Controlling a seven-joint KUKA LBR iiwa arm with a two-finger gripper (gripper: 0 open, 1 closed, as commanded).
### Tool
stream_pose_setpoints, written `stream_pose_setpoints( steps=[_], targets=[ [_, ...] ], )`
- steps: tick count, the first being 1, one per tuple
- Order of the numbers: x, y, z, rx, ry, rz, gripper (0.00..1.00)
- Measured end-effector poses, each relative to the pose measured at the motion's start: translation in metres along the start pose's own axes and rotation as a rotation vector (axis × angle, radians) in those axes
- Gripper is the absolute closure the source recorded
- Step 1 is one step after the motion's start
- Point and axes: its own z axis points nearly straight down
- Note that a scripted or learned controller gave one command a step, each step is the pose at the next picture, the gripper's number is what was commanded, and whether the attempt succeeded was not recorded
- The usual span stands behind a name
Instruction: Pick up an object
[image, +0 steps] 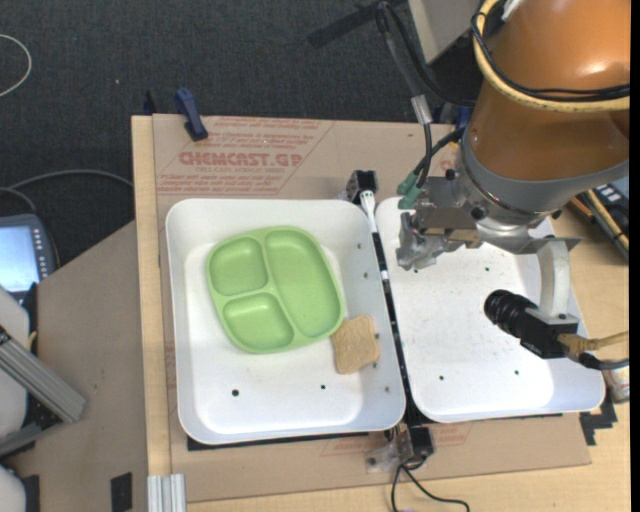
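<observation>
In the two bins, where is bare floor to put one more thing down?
The left bin is bare along its front, below the plate and the tan piece. The right bin is bare in its front left part, below the gripper. It is crowded at the left bin's right side, where the tan piece lies by the plate's corner.

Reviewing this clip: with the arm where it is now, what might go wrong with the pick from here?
1. The gripper hangs over the right bin, while the green plate and tan piece lie in the left bin; descending here would likely miss both.
2. It sits near the bins' shared rims; crossing low may strike them.
3. The tan piece touches the plate, so grasping it may shove the plate.
</observation>
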Motion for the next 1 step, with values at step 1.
stream_pose_setpoints(
  steps=[1],
  targets=[
    [0.0066, 0.0005, -0.0617, -0.002, 0.000, 0.002, 1.00]
  ],
)
